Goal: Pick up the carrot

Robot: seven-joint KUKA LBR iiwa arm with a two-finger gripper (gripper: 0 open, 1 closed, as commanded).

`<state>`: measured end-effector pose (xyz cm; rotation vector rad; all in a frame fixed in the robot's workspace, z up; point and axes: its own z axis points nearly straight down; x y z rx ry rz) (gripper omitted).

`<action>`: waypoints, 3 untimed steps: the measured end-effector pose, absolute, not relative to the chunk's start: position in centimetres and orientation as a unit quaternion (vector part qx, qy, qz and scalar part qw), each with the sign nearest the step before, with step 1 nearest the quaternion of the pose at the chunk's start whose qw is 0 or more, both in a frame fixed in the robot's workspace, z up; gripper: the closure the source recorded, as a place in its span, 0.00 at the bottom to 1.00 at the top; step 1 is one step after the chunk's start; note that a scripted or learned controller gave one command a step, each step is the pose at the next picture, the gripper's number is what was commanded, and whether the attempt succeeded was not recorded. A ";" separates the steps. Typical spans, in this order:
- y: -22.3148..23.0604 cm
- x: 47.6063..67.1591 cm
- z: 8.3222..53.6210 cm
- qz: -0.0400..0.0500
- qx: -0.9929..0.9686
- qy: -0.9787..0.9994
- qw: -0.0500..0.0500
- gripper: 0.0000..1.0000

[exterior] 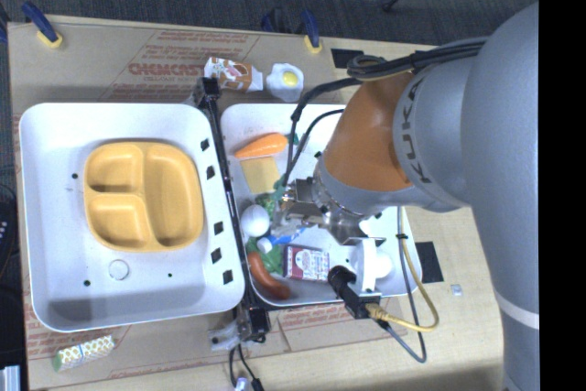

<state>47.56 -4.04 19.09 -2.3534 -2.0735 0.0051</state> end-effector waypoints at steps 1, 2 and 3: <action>-8.1 48.0 26.4 0.001 -0.675 -0.738 0.001 1.00; -8.6 47.7 27.2 0.000 -0.671 -0.742 0.000 1.00; -3.2 47.6 19.6 0.001 -0.680 -0.733 0.003 1.00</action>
